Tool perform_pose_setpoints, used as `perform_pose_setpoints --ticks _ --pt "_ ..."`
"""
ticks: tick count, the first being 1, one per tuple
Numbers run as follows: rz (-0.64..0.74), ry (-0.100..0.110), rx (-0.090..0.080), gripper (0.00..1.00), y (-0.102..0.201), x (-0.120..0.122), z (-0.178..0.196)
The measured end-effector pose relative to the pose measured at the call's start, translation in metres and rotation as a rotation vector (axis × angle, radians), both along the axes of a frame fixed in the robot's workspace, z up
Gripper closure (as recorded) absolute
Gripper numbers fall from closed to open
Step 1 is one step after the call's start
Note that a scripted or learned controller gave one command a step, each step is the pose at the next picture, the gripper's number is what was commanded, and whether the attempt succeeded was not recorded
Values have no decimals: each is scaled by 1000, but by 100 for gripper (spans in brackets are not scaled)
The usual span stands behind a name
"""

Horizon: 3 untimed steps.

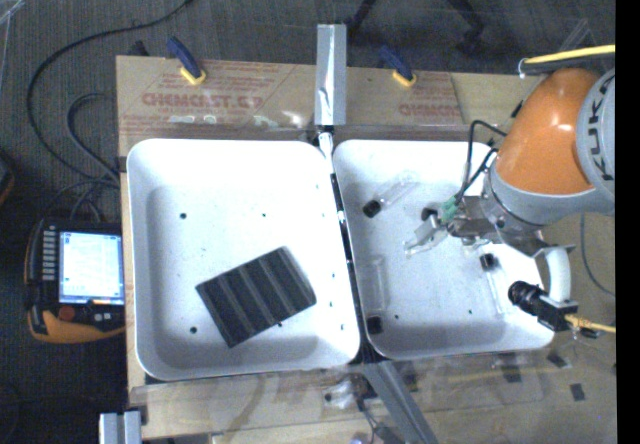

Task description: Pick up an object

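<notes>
Nearest us, in the front half of the left bin (150, 172), lies a dark ribbed block (255, 294), flat on the white floor and turned at an angle to the walls, well apart from anything else. In the right bin (400, 332) a small dark bit (374, 324) sits close to the front left corner, and farther back a small black piece (372, 207) rests near the dividing wall. The gripper (430, 229) hangs low over the middle of that bin, to the right of the black piece and apart from it, with nothing seen in its grasp; we cannot tell whether it is open or closed. The grey and orange arm (550, 147) reaches in behind it. We judge the black piece the likelier target: it looks light, hard and stiff, easily nudged aside on the smooth floor, and best pinched across its narrow sides from straight above. The ribbed block looks stiff too, perhaps foam or rubber, and would want a hold across its short width, along the ribs. Beyond the bins run a sheet of cardboard (240, 97) and two clamps (185, 57).
</notes>
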<state>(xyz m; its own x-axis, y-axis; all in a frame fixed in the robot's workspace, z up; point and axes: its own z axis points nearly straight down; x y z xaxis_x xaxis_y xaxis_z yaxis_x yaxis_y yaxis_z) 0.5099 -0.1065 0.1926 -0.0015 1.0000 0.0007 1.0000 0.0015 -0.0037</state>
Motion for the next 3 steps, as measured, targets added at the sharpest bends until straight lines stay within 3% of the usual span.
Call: perform_pose_setpoints --ticks 1,2,3 --pt "68 -1 0 0 -54 50 -52" --pt "139 -3 0 0 -65 106 -74" --pt "238 -13 -4 0 -83 95 -102"
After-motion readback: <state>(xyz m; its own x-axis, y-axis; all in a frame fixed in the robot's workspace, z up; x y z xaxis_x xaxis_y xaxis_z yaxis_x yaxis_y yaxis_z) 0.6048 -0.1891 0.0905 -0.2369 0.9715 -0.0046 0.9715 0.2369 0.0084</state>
